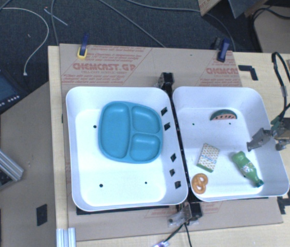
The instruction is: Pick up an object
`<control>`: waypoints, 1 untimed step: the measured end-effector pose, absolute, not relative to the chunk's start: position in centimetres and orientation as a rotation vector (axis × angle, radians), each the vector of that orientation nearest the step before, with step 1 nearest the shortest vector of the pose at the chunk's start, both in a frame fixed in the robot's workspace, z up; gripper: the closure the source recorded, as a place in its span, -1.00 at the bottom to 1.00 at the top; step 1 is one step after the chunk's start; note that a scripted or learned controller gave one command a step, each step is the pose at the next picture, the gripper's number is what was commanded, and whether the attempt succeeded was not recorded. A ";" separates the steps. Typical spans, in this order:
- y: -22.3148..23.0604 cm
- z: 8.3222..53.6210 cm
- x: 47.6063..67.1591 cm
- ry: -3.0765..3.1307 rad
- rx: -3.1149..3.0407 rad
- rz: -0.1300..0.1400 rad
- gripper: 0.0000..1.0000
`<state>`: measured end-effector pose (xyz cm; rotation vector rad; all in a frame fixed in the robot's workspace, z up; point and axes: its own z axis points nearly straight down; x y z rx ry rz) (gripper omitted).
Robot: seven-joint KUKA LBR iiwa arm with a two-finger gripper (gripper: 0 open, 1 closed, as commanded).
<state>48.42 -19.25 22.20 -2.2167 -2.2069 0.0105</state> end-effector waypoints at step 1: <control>-19.2 22.9 48.7 -2.220 -2.220 0.000 -1.00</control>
